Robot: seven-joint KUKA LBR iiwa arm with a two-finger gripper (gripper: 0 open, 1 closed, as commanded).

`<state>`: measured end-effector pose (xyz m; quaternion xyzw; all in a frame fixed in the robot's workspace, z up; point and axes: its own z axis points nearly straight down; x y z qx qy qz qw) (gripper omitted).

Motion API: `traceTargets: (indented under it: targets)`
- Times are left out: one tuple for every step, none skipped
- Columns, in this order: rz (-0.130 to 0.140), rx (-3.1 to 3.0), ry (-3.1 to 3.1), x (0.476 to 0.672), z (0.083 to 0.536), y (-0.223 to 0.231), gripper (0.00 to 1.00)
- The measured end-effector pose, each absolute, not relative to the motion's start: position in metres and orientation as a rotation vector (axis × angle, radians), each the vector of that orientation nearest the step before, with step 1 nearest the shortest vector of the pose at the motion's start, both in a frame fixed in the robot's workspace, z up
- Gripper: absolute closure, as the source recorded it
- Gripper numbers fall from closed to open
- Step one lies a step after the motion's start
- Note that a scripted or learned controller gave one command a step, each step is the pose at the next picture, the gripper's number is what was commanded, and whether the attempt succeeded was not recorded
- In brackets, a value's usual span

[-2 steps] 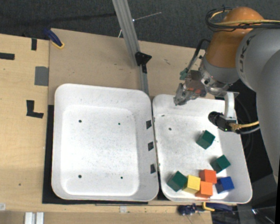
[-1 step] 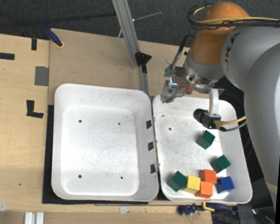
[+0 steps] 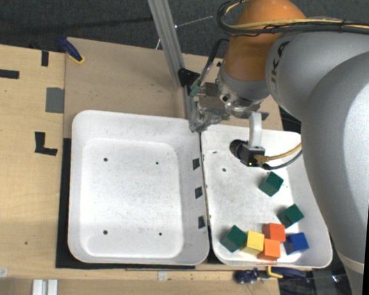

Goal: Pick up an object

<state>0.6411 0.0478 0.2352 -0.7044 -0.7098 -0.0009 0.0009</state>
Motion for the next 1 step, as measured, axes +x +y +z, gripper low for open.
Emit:
traceTargets:
  targets:
    - [0.003,-2.212,-2.226,0.6222,0.2303,0.0956,1.0]
